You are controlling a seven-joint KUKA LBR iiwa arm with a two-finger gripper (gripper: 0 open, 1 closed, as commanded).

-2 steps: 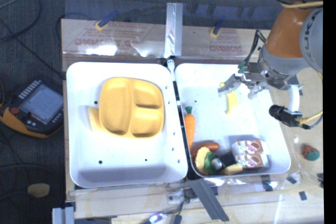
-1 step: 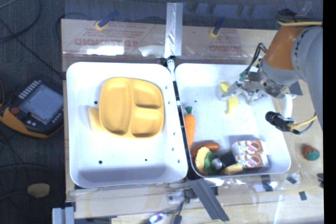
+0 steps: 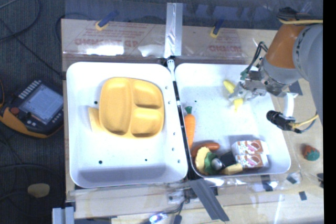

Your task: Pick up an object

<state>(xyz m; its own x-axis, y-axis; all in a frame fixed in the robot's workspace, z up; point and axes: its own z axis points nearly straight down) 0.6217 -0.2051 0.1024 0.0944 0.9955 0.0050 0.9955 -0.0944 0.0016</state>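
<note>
Yellow toy pieces (image 3: 232,93), small and pale, lie on the floor of the right bin (image 3: 210,77) near its far edge, towards the far right corner. The gripper (image 3: 244,89) sits right at them, its tip touching or nearly touching the nearer piece; whether anything is pinched between the fingers cannot be told, nor how wide the jaws stand. Behind it the grey arm (image 3: 310,55) with its orange band (image 3: 283,44) comes in over the bin's right rim, and a black cable fitting (image 3: 278,119) hangs just beside that rim. An orange carrot (image 3: 189,124) lies along the bin's left wall, well apart from the gripper. Along the near edge a cluster crowds together: a red-and-white carton (image 3: 250,153) near the near right corner, a dark piece with a yellow one (image 3: 227,163) beside it, and a green and orange-brown toy (image 3: 203,156) at the near left corner. The left bin (image 3: 79,165) holds a yellow divided tray (image 3: 130,106) towards its far side. A small red and green thing (image 3: 311,152) rests on the bench beyond the right bin's right edge.
</note>
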